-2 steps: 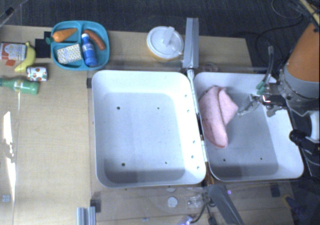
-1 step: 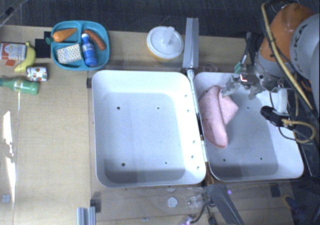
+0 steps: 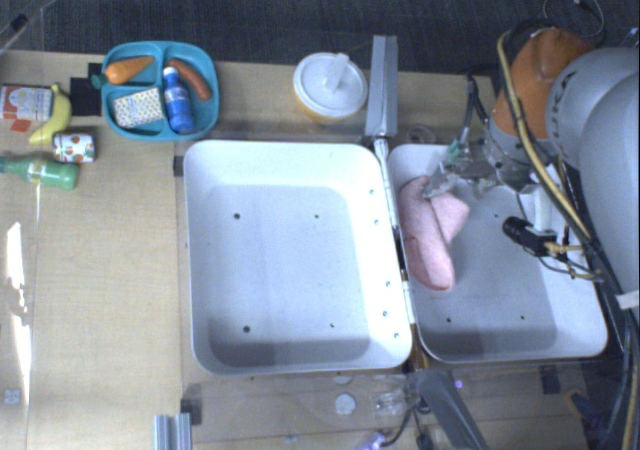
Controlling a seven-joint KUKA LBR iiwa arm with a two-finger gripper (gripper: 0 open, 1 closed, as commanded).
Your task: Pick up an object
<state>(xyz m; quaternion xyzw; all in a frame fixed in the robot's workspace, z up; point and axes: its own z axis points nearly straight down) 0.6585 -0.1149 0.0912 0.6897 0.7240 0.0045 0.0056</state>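
A soft pink object (image 3: 428, 238), long and folded like a cloth or plush, lies in the right bin (image 3: 500, 333) against its left wall. My gripper (image 3: 447, 181) reaches in from the right and hangs over the pink object's upper end, at or just above its surface. The wrist and its cables cover the tip, so whether it touches the object is unclear. The grey arm with its orange band (image 3: 545, 63) fills the upper right.
The left bin (image 3: 290, 258) sits beside the right one, with a metal divider (image 3: 381, 88) behind them. At the back stand a white lidded cup (image 3: 330, 85) and a blue divided plate (image 3: 160, 90) of toy food. A banana, a can and a green bottle (image 3: 40, 172) lie far left.
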